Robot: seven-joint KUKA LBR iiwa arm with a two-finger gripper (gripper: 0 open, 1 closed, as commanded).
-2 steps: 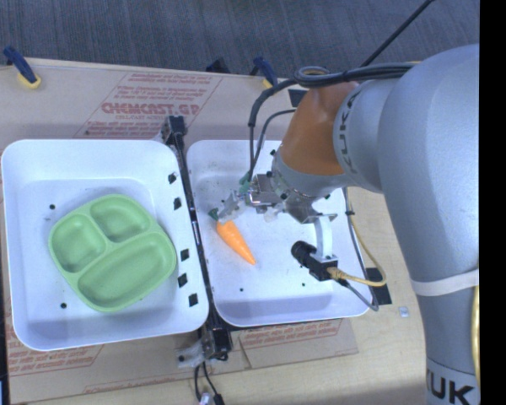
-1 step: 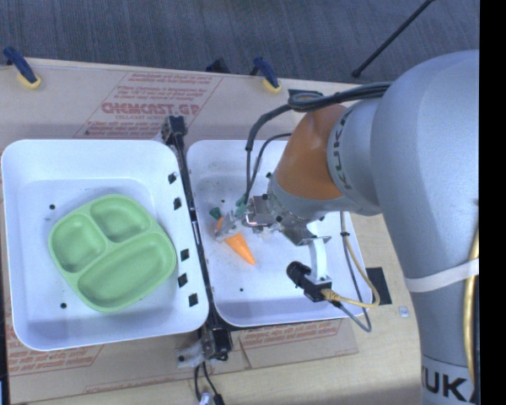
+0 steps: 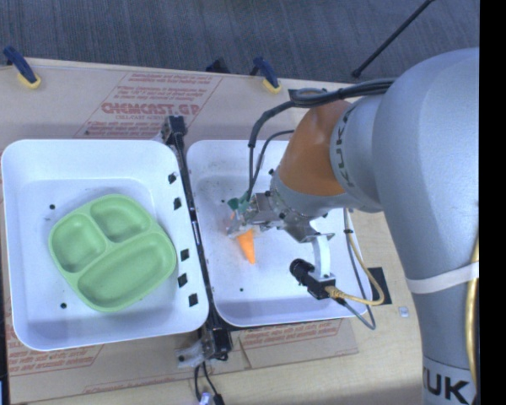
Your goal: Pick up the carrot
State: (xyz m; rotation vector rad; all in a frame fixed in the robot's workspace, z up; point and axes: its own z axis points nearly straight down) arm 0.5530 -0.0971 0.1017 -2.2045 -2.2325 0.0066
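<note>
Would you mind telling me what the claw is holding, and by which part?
It cannot be told: the claw sits at the carrot's upper end.

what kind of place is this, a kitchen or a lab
Most likely a robotics lab or test bench, not a kitchen. A grey industrial arm reaches over two white bins clamped to a cardboard-covered bench, with only a carrot and a green divided plate as props.

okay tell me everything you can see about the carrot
The carrot is a small orange wedge, smooth like a plastic toy. It lies flat on the floor of the right bin, near the middle, tapered end toward the bin's near edge. Its upper end sits right at the hand, too blurred to tell if they touch.
</note>
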